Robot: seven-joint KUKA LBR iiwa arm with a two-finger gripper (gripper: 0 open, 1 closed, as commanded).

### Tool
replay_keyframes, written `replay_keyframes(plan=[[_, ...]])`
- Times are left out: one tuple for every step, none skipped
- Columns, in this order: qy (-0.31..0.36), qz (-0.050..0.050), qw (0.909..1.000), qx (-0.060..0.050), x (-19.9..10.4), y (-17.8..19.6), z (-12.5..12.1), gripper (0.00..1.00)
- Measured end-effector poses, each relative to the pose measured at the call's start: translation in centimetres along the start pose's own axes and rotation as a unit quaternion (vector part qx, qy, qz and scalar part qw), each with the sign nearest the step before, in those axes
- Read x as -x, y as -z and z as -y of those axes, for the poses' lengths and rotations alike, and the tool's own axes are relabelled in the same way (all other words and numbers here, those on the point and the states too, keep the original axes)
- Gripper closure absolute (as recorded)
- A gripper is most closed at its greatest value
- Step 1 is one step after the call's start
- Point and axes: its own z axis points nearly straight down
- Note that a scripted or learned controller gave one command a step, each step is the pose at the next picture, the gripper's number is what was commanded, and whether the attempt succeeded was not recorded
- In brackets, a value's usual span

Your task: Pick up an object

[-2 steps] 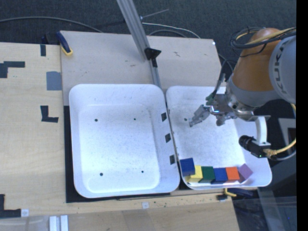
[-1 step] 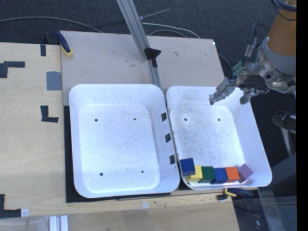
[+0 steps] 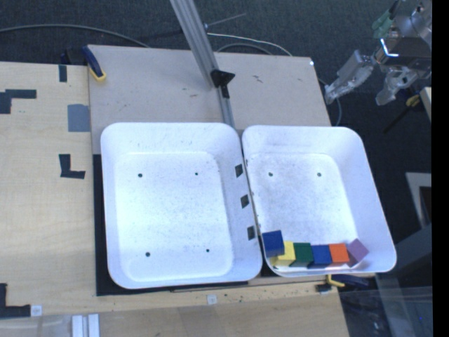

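Observation:
Several small coloured blocks lie in a row along the near wall of the right bin (image 3: 365, 161): a blue block (image 3: 272, 242) on a yellow one (image 3: 284, 255), then a green block (image 3: 302, 253), another blue one (image 3: 321, 255), an orange block (image 3: 339, 253) and a purple block (image 3: 358, 249). My gripper (image 3: 365, 83) hangs high at the upper right, outside the bins and far from the blocks. Its two fingers are spread apart with nothing between them.
The left bin (image 3: 112, 146) stands beside the right one, their walls touching. A slanted metal pole (image 3: 196, 34) rises from the back of the bench. A blue and yellow clamp (image 3: 94, 63) sits at the bench's far left corner; another clamp (image 3: 347, 281) sits by the right bin's near edge.

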Motion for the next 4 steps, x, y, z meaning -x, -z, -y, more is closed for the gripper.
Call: replay_keyframes(plan=[[-0.003, 0.001, 1.0000, -0.004, 5.4, -0.6, -4.7, 0.00], [-0.004, 0.000, 1.0000, -0.009, 11.3, -13.7, -2.0, 0.00], [-0.002, 0.000, 1.0000, -0.008, 13.5, -19.8, -7.2, 0.00], [-0.001, 0.001, 1.0000, 0.000, 12.3, -7.6, -2.1, 0.00]])
